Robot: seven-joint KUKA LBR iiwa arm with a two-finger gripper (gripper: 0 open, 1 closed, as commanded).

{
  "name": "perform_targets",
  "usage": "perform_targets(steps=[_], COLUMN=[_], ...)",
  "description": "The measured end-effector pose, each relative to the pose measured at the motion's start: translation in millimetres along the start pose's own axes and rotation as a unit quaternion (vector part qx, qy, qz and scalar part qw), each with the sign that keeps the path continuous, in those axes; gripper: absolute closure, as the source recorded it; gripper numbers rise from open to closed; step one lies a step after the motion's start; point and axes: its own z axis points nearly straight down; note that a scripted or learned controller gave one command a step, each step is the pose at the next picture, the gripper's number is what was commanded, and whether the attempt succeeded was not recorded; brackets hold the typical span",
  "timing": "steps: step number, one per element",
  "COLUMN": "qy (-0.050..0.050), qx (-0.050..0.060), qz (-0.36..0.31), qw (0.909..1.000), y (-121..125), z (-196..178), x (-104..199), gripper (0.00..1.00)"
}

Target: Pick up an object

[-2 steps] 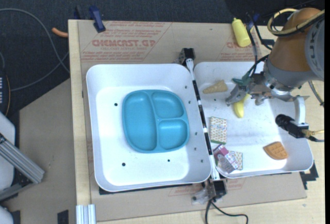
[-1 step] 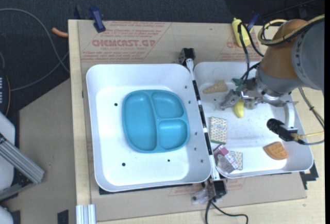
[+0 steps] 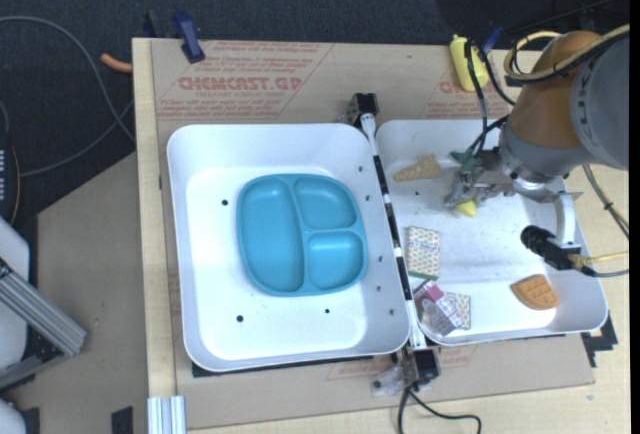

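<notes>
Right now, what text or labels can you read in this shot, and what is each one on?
"CHEMCAST G.P": large red print on the brown board behind the bins.
Smaller red lines around it, and at the board's right end: too blurred to read.
Patterned packets in the right bin: any print is too small to read.

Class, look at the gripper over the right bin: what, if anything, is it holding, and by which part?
It cannot be told. The gripper is low in the right bin, at a small yellow piece, but a grip on it is not clear.

blue divided plate (image 3: 300, 232), white bins (image 3: 200, 322), orange-banded grey arm (image 3: 570, 102).
</notes>
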Motion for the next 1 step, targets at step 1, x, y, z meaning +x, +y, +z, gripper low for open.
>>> perform_targets(steps=[1], qy=[0.000], qx=[-0.001], qz=[-0.001], qw=[1.0000], y=[-34.9], z=[-90.9], x=[81.2], gripper=[1.00])
